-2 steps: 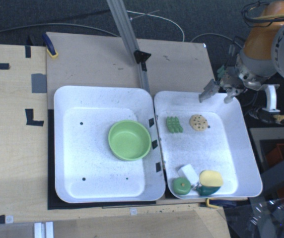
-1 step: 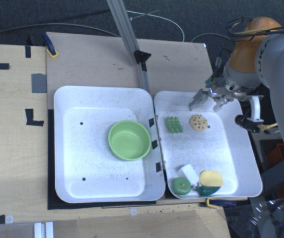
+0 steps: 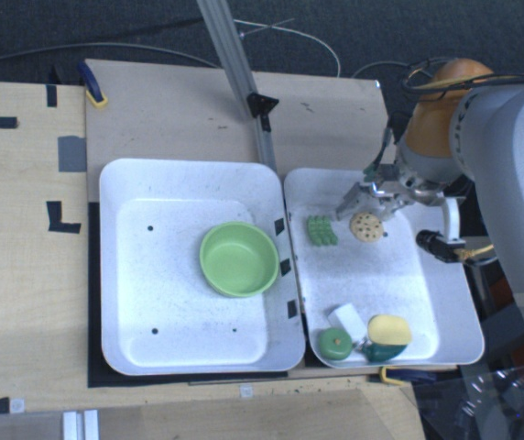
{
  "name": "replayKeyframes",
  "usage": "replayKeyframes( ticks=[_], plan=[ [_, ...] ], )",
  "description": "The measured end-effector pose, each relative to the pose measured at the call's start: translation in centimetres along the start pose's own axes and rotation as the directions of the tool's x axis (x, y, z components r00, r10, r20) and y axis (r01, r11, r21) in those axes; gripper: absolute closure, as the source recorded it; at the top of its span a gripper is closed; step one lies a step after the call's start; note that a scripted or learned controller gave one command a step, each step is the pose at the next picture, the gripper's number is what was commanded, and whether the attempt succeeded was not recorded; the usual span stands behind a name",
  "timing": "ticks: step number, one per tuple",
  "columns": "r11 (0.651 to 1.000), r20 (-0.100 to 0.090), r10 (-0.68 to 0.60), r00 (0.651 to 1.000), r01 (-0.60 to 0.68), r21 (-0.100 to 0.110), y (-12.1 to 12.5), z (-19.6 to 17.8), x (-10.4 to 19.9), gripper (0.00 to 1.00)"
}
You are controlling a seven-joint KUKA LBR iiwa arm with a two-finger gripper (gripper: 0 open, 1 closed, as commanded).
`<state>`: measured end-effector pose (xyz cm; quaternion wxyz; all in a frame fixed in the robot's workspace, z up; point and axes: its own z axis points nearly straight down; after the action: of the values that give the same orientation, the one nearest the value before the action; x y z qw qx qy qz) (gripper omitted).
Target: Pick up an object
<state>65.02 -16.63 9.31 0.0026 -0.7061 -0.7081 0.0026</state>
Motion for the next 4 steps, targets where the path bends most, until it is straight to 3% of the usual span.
replayKeyframes(
  ticks=[1, 4],
  plan=[
    [1.000, 0.001, -0.002, 1.000, 0.002, -0.005, 0.2, -1.4, 0.1, 1.00],
    [1.000, 0.001, 0.001, 1.000, -0.001, -0.011, 1.2, -15.3, 0.0, 1.00]
  ],
)
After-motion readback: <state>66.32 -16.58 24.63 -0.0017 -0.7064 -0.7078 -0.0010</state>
